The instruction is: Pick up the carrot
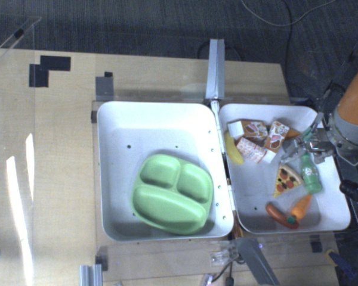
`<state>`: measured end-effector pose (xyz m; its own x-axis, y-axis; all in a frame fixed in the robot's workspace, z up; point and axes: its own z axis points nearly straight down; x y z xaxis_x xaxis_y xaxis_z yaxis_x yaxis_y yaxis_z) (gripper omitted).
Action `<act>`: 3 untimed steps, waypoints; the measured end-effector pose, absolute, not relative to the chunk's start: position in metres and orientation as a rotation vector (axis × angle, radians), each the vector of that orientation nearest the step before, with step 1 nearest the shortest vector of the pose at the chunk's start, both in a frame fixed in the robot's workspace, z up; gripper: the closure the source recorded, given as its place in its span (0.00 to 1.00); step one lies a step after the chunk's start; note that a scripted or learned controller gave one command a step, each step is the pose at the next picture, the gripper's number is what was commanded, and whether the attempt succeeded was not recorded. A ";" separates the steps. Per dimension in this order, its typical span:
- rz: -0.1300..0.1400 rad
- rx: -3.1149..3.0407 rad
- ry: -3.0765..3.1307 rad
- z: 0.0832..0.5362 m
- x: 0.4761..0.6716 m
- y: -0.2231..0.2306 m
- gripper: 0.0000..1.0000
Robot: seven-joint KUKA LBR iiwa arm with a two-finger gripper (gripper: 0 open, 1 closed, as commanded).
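On the counter's left side, you are looking at the left bin, which is carrying just a green plate and is playing no part in this move. In the right bin, a banana is lying along the left wall and some small boxes are crowding the far end. A pizza slice is sitting in the middle.

At the near end a sausage is lying with the carrot just to its right. The two seem to be touching where the carrot's lower end is resting. The carrot's long axis is running on a slant, from near-left up to far-right, and its upper end is pointing toward a green bottle.

That bottle is what you should be watching. It is lying between the carrot and the arm's working end, which is hovering over the far right part of the bin. So the carrot is lying toward the near wall from the tool, past the bottle and slightly left.

At the right edge, the arm is reaching in over the bin's right wall, with its orange band showing above the wrist. Whether its grip is released or clenched, you cannot tell from this height. Nothing is visibly being held.

You are likely needing a move toward the near wall, with the wrist turned across the carrot's slant.
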<state>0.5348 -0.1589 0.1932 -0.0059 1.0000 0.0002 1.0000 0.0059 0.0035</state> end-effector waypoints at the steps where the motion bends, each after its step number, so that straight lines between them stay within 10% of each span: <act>1: 0.006 1.977 2.441 0.105 0.491 -0.175 0.00; 3: 0.012 1.831 2.533 0.090 0.492 -0.164 0.00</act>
<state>0.4923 -0.1640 0.0898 -0.3133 0.9496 -0.0083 0.9495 0.3134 0.0154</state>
